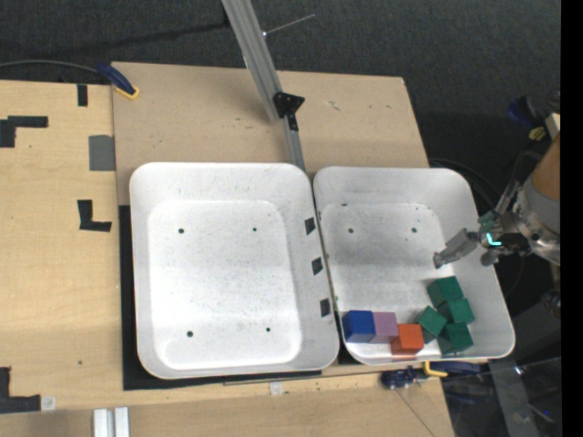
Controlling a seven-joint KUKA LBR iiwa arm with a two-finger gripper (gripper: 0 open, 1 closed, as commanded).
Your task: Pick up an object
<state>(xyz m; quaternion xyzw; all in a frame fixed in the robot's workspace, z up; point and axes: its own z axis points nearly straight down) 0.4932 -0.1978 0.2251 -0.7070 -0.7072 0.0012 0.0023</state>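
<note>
Though the end effector hangs above green blocks, its grip is indiscernible.

You see the end effector over the right bin, near its right wall, above the green blocks. Beside those, along the front wall, sit an orange block, a purple block and a blue block.

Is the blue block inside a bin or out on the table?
Inside. The blue block sits on the floor of the right bin, near its front edge, beside a purple block.
</note>
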